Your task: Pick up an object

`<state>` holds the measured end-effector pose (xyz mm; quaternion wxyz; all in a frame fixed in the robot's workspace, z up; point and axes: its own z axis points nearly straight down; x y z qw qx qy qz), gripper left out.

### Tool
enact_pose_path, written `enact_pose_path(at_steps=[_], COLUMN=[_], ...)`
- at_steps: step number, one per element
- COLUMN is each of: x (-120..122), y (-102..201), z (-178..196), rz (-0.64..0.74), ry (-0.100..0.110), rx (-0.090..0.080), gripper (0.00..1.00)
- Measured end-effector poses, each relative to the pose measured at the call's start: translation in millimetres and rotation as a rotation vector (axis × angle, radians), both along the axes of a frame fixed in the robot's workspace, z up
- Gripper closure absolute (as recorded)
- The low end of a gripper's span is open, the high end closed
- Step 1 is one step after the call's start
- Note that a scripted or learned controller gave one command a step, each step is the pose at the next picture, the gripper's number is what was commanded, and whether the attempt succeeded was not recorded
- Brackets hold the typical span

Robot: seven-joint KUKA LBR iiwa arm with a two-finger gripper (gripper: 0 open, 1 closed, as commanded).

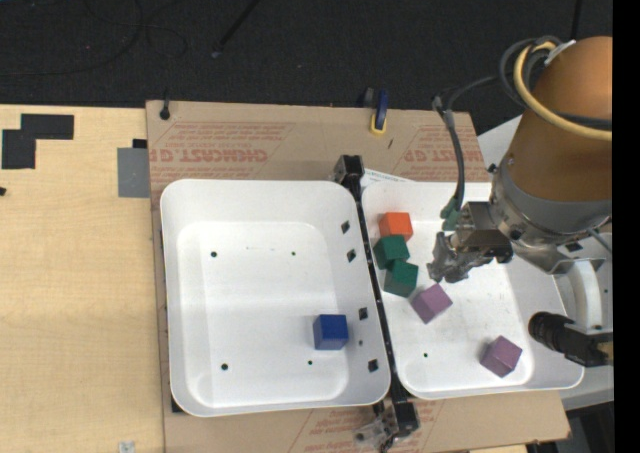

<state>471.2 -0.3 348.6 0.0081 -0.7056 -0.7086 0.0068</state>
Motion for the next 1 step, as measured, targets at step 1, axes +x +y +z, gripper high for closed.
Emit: enact_pose_path(at_steps=[1], x=[11.7], y=[65.2], z=[103.6], rz=[0.004], ry=[-0.029], rx=[0.001], gripper=[1.00])
